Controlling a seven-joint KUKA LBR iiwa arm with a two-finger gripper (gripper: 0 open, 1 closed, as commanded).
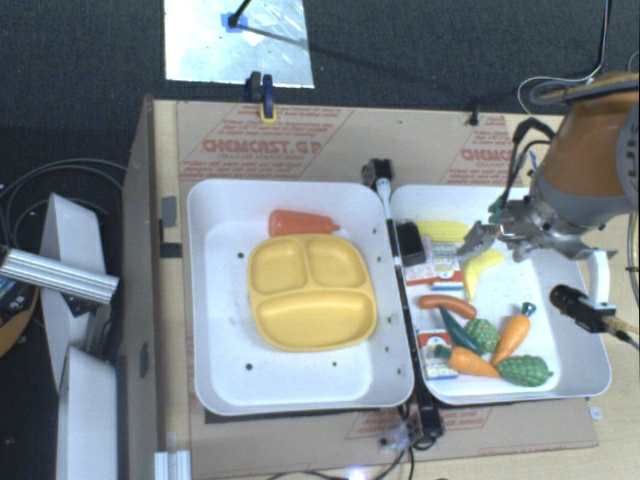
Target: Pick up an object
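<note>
here gripper (478,236) above right bin, yellow banana (481,268) just below.

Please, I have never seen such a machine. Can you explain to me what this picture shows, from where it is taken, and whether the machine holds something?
One camera looks down at a slant on a bench with two white bins. The grey and orange robot arm reaches in from the right. Its tool hangs over the right bin, near a yellow banana; I see nothing held. That bin also has toy food: carrots, a sausage, corn and green vegetables. The left bin bears a yellow divided plate and an orange piece.
</note>
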